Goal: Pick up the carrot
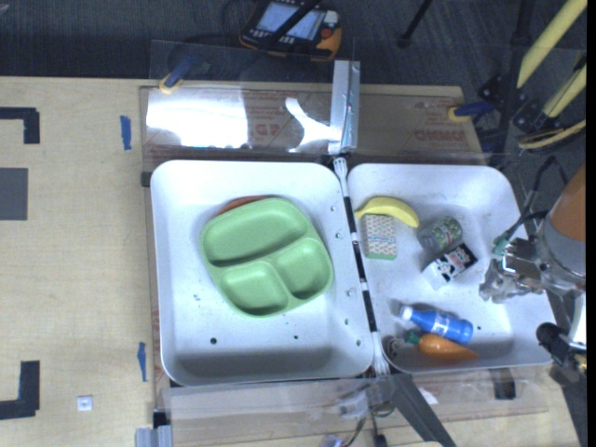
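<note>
No text can be read; faint red print on the clear panel [270, 124] (behind the bins) is blurred.

The wooden bench [74, 250] holds two white bins side by side. The left bin [177, 287] touches the right bin [484, 189]. Blue tape bits [126, 131] stick on the wood.

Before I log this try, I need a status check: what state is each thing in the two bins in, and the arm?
carrot: lying flat at the right bin's front edge, not gripped.
blue bottle: on its side, just behind the carrot.
banana: lying flat.
mesh packet: lying flat, beside the banana.
can: tipped over.
green divided tray: right side up in the left bin.
gripper: over the right bin's right edge.
</note>
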Controlling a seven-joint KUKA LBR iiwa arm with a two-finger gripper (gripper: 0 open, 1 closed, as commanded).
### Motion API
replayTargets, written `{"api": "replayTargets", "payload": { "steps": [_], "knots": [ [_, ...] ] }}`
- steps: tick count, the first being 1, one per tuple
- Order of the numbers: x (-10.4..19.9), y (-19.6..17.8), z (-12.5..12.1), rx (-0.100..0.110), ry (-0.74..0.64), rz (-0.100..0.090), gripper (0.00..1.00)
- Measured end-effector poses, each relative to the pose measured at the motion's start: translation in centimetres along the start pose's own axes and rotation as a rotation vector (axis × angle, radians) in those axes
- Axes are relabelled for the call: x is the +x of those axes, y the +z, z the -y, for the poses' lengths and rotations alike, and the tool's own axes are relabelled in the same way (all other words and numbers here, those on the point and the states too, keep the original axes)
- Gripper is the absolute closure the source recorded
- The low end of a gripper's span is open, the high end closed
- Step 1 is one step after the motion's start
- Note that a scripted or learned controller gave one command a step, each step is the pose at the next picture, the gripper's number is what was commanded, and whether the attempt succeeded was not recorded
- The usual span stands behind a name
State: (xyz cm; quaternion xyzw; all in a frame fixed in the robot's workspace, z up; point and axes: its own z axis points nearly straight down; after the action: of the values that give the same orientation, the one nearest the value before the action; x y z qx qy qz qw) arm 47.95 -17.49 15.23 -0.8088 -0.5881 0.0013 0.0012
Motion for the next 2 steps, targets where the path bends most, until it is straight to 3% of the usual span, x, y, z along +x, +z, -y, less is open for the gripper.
{"api": "replayTargets", "payload": {
  "steps": [1,2],
  "knots": [
    [-1.4,-5.3,-2.7,0.0,-0.098,0.0,1.0],
    [0.2,-5.1,-8.6,0.0,-0.136,0.001,1.0]
  ]
}}
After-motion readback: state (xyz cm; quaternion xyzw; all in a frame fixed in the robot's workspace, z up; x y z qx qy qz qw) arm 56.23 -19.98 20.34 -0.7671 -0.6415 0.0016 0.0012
